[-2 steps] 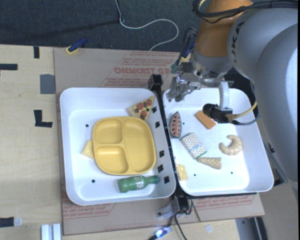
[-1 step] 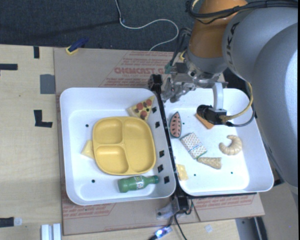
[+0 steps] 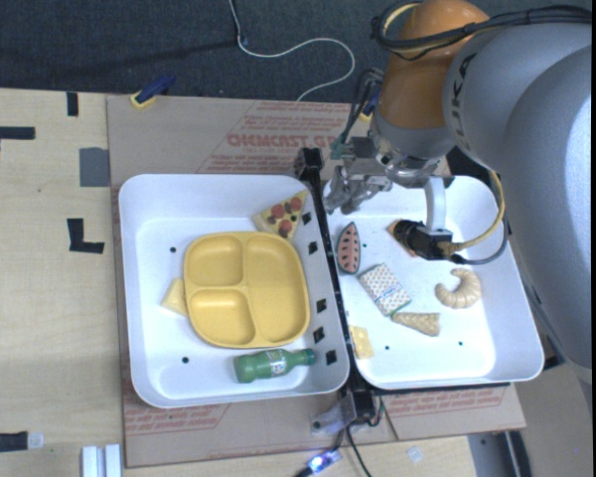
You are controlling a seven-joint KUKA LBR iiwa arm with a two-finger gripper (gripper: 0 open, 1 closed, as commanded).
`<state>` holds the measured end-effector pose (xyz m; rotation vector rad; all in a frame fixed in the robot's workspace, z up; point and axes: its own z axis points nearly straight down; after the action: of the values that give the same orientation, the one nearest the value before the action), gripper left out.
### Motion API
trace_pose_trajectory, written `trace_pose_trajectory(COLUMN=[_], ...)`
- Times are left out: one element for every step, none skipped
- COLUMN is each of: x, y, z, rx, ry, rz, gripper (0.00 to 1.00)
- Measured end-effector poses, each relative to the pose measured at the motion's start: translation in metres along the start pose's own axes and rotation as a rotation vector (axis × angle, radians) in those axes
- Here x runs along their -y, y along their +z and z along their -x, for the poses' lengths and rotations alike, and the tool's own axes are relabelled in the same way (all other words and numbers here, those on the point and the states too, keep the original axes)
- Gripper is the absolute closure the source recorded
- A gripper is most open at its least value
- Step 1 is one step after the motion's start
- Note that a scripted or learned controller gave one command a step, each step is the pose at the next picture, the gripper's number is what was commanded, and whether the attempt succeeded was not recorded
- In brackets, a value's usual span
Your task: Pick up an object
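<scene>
Grey metal two-finger gripper (image 3: 350, 189) hangs over the right white plastic bin (image 3: 497, 351), its grip state unreadable; nothing looks lifted; the pink watermelon-slice toy (image 3: 349, 247) lies just below it, unpicked.

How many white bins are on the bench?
2. The left bin holds the yellow divided plate; the right bin lies beside it, under the arm.

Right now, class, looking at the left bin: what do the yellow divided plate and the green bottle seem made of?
Yellow divided plate: probably moulded plastic, matte; even colour, rounded edges. Green bottle: likely plastic, slightly glossy; a faint highlight shows, though glass can't be excluded.
</scene>
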<state>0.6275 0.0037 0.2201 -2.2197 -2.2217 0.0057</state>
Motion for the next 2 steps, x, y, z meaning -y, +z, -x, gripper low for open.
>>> trace_pose_trajectory(x=[-0.015, -0.006], y=[-0.011, 0.003], z=[-0.011, 0.004], rx=[-0.002, 0.0], ry=[-0.002, 0.001], rz=[0.003, 0.0], gripper=[1.0, 1.0])
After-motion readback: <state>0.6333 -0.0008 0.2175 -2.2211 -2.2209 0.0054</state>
